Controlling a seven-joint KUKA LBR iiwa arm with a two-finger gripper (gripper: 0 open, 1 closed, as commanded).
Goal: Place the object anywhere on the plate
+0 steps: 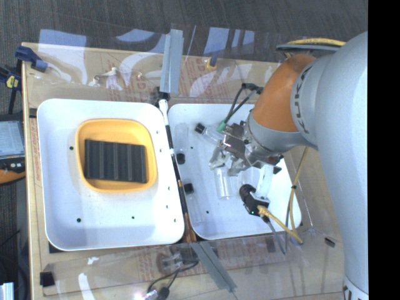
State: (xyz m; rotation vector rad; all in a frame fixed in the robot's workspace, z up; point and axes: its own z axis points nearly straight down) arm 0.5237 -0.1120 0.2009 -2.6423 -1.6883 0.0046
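Observation:
A yellow plate (114, 129) with rounded corners lies in the left bin (56, 217). A dark ribbed rectangle (116, 161) covers its middle. In the right bin (206, 227) a clear, see-through object (223, 184) lies on the floor near the centre. My gripper (224, 157) hangs low over the right bin, just above and touching or nearly touching the clear object's upper end. The grey arm with its orange band (281, 102) comes in from the right and hides the bin's right part.
Small black pieces lie in the right bin at the upper left (200, 129), by the dividing wall (180, 158) and lower down (187, 188). Cables (275, 220) trail from the wrist over the bin's right rim. A metal bar (170, 61) stands behind the bins.

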